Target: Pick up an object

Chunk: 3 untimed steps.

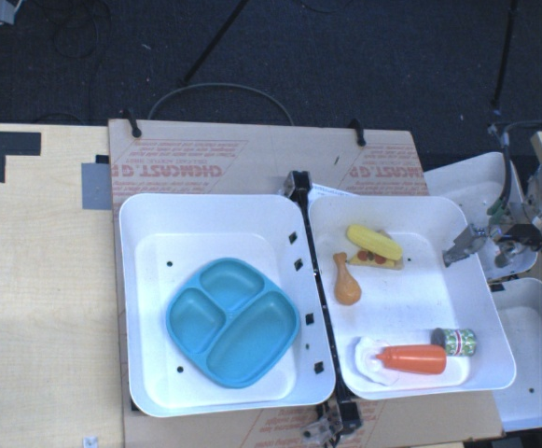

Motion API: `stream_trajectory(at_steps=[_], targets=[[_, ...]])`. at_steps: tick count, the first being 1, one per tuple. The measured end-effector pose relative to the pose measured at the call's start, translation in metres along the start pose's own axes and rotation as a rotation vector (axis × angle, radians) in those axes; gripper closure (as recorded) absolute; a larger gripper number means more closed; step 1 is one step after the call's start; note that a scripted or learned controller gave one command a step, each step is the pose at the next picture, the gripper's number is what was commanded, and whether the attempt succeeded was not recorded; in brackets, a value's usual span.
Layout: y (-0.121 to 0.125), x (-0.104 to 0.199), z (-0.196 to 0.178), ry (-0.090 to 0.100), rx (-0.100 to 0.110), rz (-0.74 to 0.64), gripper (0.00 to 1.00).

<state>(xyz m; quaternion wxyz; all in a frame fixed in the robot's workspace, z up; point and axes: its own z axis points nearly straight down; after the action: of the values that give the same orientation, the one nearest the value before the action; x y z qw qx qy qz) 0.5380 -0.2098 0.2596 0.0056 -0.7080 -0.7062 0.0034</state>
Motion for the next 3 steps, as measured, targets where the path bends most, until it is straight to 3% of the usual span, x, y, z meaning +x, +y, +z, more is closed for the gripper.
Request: stream_trajectory(at_steps=[1,3], targets=[[0.002,0.0,-0.006,-0.003,-0.011,-0.002,0.0],[0.006,0.004,0.121,0.0,-0.005,-0.002,0.0]])
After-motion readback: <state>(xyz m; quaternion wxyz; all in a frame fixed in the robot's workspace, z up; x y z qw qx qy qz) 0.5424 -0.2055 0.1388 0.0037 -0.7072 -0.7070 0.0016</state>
